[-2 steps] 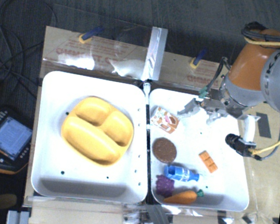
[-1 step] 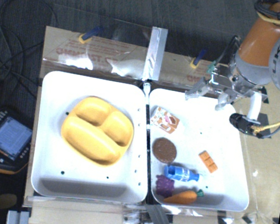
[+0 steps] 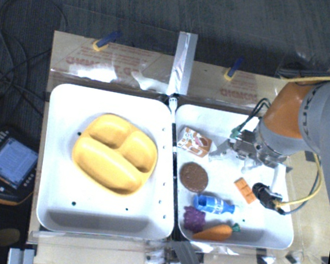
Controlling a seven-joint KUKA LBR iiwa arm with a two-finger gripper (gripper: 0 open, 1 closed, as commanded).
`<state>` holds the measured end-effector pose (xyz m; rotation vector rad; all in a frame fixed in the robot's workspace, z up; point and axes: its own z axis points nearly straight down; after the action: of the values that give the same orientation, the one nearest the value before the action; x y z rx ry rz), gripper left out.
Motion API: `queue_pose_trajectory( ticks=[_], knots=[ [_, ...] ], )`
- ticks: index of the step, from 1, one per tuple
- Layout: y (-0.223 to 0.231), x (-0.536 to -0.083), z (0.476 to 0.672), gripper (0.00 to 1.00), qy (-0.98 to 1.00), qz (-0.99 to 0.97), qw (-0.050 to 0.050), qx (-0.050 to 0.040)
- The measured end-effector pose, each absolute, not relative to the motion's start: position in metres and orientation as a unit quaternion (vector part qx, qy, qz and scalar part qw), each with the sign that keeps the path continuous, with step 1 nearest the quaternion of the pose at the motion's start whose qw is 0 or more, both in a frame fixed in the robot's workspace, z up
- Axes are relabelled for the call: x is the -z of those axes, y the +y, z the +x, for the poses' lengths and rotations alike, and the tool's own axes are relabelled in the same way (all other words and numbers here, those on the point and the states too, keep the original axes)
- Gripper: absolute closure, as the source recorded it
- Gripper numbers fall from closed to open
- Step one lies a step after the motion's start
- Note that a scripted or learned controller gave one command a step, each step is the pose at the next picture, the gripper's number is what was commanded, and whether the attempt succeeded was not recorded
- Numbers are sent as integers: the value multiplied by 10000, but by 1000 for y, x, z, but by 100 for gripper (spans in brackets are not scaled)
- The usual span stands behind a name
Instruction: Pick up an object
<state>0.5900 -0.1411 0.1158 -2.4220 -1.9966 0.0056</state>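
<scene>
A: Camera view, top down at a slant. Two white bins side by side. Left bin (image 3: pixel 48 203) carries one thing, a big yellow lumpy object (image 3: pixel 115 153) lying near its middle.

B: And the right bin (image 3: pixel 283 231)?

A: Small items, all lying on its floor. A printed packet (image 3: pixel 194 142) at the upper left, a brown disc (image 3: pixel 194 177) just below it, a blue bottle (image 3: pixel 214 204) on its side, a purple cluster (image 3: pixel 194 217) touching a carrot (image 3: pixel 216 231) along the near wall, and a small orange block (image 3: pixel 244 190) further right.

B: Where is the arm?

A: In from the right, orange band visible, wrist over the upper part of the right bin. The gripper (image 3: pixel 251 155) sits above the floor between the packet and the orange block.

B: Claw state?

A: Cannot tell. The wrist hardware covers it from this angle. Nothing shows as held.

B: So progress?

A: My reading: early. Every item is down in a bin, none lifted. Approach seems under way; the grasp and the lift are both left. The target is unclear, the packet and the orange block being nearest.
</scene>
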Motion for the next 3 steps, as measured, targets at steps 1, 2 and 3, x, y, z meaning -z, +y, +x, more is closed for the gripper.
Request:
queue_pose_trajectory(
  ticks=[1, 2, 3],
  knots=[
    [-154, -91, 580, 0, -5945, -8041, -38, 60],
    [-174, -120, 583, 0, -8095, -5871, 1, 0],
    [-191, -91, 558, 0, -4022, -9156, -20, 19]
  ],
)
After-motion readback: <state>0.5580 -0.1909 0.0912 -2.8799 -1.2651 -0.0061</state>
